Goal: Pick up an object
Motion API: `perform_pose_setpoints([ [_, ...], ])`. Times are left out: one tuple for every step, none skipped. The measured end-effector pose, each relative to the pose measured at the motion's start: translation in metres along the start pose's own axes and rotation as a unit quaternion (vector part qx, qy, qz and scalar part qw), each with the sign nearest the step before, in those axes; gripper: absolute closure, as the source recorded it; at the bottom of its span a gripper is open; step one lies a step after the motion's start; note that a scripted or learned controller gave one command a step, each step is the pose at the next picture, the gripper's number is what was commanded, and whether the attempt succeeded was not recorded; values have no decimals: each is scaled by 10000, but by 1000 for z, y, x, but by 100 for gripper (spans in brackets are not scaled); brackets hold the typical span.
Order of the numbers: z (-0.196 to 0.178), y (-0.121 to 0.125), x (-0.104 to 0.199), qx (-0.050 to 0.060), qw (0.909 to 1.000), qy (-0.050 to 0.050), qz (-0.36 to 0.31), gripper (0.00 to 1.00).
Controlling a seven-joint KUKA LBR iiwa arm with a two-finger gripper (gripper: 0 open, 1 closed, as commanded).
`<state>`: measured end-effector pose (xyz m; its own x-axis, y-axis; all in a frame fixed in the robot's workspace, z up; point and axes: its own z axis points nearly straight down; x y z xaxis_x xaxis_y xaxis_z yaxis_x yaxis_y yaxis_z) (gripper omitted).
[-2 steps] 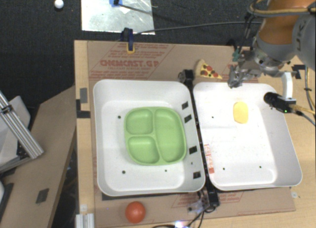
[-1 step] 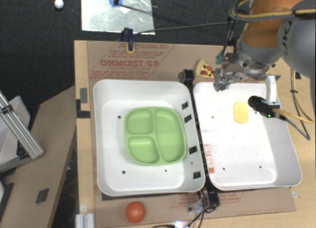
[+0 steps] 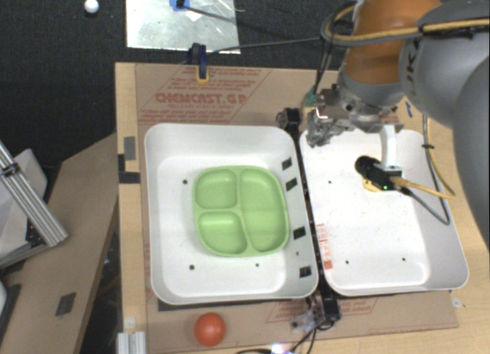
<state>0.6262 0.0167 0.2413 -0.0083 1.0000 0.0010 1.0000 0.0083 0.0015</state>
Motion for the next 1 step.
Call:
perform_pose_setpoints([
  [13,-8,58,8,10000,7,-9,100],
])
